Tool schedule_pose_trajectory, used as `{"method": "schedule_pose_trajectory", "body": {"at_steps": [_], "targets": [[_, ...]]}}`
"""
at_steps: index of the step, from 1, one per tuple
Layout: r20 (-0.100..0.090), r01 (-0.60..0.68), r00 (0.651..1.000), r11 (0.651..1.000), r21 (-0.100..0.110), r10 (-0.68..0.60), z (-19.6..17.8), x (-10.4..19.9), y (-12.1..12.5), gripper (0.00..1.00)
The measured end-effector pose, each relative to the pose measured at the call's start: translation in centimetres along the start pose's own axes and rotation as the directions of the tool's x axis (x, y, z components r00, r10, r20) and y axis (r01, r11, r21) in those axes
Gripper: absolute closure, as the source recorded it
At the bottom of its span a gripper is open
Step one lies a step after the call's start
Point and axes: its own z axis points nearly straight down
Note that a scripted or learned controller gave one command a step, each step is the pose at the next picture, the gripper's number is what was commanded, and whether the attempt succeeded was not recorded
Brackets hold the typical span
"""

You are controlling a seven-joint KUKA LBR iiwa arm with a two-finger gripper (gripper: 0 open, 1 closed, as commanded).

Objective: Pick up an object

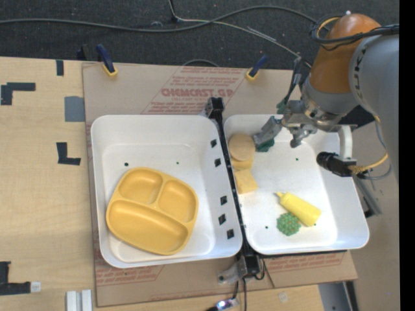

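Note:
The right bin (pixel 337 193) holds a tan round bun-like piece (pixel 241 149) against its left wall, with a pale yellow block (pixel 246 183) just below it. A yellow squeeze bottle (pixel 299 207) lies near the bin's front, and a green broccoli piece (pixel 288 223) touches it. My gripper (pixel 283 137) hangs over the back of this bin, open, with nothing between its fingers. Its left finger (pixel 266 133) is right of the tan piece, and a small teal object (pixel 264 146) shows at that fingertip.
A yellow divided plate (pixel 152 209) lies in the left bin (pixel 104 141). A black divider (pixel 224 173) runs between the bins. Cables (pixel 194 21) cross the dark floor behind, and blue-and-yellow clamps (pixel 107 61) hold the cardboard base.

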Motion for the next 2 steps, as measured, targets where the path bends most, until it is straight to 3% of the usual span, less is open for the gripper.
{"method": "schedule_pose_trajectory", "body": {"at_steps": [1,2], "targets": [[0.001,0.003,1.0,1.0,-0.014,-0.003,-0.9,0.0,0.3,0.0],[0.002,0.003,1.0,1.0,-0.012,-0.003,3.5,0.1,-0.3,0.0]]}}
